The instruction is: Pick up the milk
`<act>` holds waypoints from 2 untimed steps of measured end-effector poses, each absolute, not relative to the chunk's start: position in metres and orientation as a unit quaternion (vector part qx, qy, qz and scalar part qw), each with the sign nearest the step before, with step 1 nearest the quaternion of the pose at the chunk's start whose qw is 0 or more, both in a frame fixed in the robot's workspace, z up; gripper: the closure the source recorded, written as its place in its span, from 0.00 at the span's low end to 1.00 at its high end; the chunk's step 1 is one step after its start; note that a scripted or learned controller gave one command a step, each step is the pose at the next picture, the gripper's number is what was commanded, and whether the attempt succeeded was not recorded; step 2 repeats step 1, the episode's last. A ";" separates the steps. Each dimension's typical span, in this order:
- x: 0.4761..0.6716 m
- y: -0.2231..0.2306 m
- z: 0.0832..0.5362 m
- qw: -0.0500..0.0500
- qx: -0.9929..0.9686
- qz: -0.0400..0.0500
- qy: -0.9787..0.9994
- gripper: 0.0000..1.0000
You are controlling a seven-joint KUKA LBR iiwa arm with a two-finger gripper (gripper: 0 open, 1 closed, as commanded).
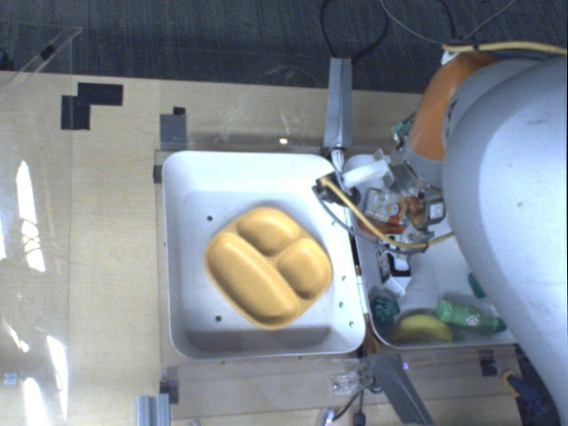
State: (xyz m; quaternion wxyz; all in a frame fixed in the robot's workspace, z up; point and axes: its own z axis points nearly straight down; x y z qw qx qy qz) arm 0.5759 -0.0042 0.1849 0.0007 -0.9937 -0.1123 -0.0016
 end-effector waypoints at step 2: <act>0.541 -0.040 0.237 0.000 -0.995 -0.002 -0.103 0.00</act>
